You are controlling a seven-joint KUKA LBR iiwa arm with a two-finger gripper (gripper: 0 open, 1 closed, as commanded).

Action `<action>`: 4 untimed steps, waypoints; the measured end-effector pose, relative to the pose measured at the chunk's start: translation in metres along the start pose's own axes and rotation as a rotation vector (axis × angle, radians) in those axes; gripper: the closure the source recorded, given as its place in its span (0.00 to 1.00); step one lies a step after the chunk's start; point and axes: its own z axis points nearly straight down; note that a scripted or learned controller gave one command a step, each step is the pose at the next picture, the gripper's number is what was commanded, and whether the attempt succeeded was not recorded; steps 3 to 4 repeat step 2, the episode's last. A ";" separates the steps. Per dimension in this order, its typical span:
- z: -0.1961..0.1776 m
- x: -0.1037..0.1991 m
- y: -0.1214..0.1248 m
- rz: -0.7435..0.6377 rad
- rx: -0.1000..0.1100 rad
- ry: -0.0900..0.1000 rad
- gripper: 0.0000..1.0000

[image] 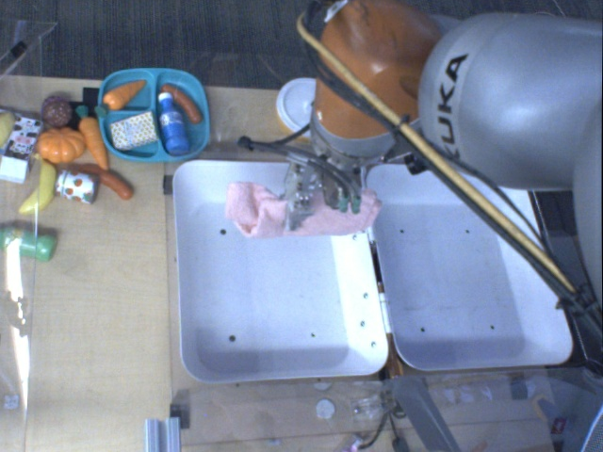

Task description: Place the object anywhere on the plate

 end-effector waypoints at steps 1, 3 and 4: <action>0.018 0.013 0.046 -0.001 -0.001 0.000 1.00; 0.018 0.012 0.046 -0.001 -0.001 -0.001 0.00; 0.018 0.012 0.046 -0.001 -0.001 -0.001 0.00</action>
